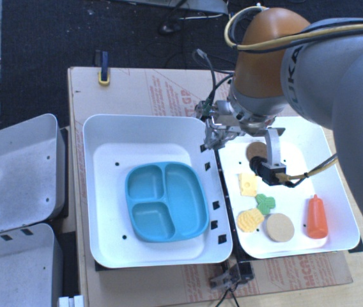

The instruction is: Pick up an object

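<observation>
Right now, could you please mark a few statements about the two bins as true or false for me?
1. The blue divided plate lies in the left bin. True.
2. The orange bottle lies on the blue divided plate. False: it lies in the right bin, near its right wall.
3. The blue divided plate has three compartments. True.
4. The green piece is in the left bin. False: it is in the right bin, between the yellow wedge and the tan disc.
5. The tan disc lies beside the ridged yellow round. True.
</observation>
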Available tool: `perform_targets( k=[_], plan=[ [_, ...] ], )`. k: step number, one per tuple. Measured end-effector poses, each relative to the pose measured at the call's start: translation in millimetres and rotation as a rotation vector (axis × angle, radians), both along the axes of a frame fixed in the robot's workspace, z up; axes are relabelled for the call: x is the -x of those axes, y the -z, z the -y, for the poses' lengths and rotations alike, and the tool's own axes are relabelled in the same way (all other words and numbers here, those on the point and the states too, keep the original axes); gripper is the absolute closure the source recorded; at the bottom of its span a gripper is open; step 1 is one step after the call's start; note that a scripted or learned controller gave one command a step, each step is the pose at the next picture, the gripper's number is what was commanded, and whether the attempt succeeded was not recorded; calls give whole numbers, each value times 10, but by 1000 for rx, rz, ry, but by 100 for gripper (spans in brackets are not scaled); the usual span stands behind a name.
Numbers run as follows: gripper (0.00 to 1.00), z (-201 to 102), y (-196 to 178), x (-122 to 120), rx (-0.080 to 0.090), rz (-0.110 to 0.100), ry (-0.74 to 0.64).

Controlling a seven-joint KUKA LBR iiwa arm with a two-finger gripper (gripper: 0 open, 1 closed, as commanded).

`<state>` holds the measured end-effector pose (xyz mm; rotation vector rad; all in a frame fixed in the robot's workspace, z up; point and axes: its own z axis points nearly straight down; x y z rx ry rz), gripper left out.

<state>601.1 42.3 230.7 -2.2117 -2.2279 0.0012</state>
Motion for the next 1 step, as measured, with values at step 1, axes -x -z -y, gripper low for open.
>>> perform_targets(
  k=[1],
  plan=[
    [100, -531, 95, 117, 0, 0, 0]
  ],
)
